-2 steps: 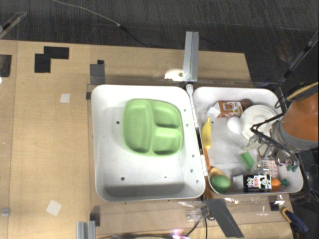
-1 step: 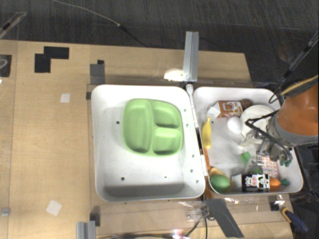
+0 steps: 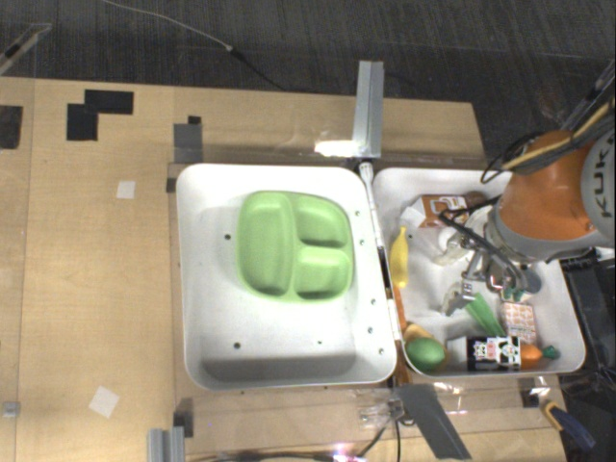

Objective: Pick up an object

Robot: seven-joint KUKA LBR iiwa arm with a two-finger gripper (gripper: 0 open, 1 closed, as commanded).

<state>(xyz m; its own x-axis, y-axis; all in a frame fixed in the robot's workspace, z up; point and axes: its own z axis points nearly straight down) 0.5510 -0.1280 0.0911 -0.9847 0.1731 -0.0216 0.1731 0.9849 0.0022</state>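
The right bin (image 3: 576,340) holds several small items. A yellow banana (image 3: 397,256) lies along its left wall, with a green round fruit (image 3: 425,353) at the front left. A black box (image 3: 491,352) and an orange carrot (image 3: 531,356) lie along the front wall. A brown packet (image 3: 445,207) sits at the back, beside crumpled clear plastic (image 3: 441,244). My gripper (image 3: 472,292) hangs low over the middle of this bin, below the orange wrist band (image 3: 544,195). A green leafy piece (image 3: 484,313) lies right under its tip; whether it is touched cannot be told.
The left bin (image 3: 207,287) bears a light green divided plate (image 3: 294,243), lying near its middle. A metal post (image 3: 370,109) stands behind the rim between the bins. A printed card (image 3: 517,318) lies near the gripper. Cables trail from the arm at the right.
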